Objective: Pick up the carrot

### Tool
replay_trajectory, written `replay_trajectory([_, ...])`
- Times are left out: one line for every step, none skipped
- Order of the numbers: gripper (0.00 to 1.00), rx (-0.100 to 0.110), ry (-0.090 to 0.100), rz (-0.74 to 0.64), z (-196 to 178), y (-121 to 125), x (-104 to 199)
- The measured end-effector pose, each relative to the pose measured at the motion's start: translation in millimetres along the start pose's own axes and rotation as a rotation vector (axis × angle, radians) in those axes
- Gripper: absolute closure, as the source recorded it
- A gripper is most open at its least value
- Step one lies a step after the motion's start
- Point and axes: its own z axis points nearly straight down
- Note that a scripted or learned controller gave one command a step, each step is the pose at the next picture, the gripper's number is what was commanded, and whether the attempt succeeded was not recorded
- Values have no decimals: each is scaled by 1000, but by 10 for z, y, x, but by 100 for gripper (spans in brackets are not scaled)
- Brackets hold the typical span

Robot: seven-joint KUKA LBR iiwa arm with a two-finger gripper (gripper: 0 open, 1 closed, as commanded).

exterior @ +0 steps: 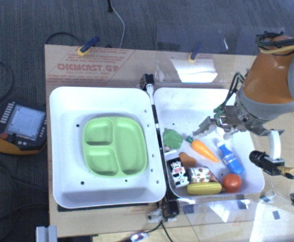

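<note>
- gripper [212,126] sits over the right bin [187,97], arm coming in from the right; orange band [268,77] above the wrist is the biggest thing in frame on that side
- fingers read as spread apart, pointing down-left toward the bin floor; one grey finger [203,126] is clear, the other is muddled against the wrist hardware
- nothing between the fingers; not holding anything
- carrot [206,150] lies on the bin floor just below and slightly left of the fingertips, near but apart from them; orange body, green tip at its upper-left end, lying on a diagonal from upper left to lower right
- blue bottle [229,158] with white cap lies just right of the carrot, roughly parallel to it
- green leafy piece [172,138] is left of the carrot's green tip, near the bin's left wall
- brown item [188,160] sits just below-left of the carrot
- black-and-white patterned block [176,170] is further down-left, next to a small box with red spots [201,174]
- yellow banana-shaped item [204,188] lies along the bin's lower wall, red tomato [231,182] at its right end
- left bin [66,105] holds a green divided plate [115,146], three compartments
- yellow-cased pendant [17,127] with screen lies on the floor left of the bench
- yellow clamps [88,45] sit on the bench's back edge
</note>
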Motion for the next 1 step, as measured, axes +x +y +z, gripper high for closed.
replay_trajectory([0,14,2,47,1380,123,-249])
